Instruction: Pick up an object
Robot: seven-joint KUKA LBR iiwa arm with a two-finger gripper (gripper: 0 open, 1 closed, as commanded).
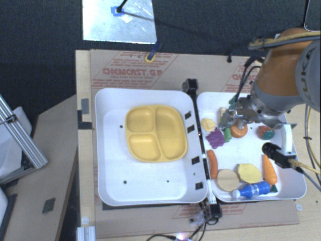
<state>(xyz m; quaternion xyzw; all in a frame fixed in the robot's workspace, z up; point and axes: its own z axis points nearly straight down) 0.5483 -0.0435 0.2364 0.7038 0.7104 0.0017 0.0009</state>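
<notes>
Two white bins sit side by side. Left bin [108,185] holds a yellow plate [153,133]. Right bin [296,187] holds purple grapes [216,137], a sausage [212,163], a tan disc [227,179], a blue bottle [253,190], a potato slice [249,172] and a carrot [269,169]. Gripper [228,119] is low in that bin, above the grapes and beside an orange piece [238,131]; its finger spread cannot be made out, and no object shows between them.

Grey KUKA arm with orange band

The bulky rounded arm [293,79] is grey, with a broad orange band above the wrist; thin black cables run along it to a small metallic grey end effector [226,118].
</notes>
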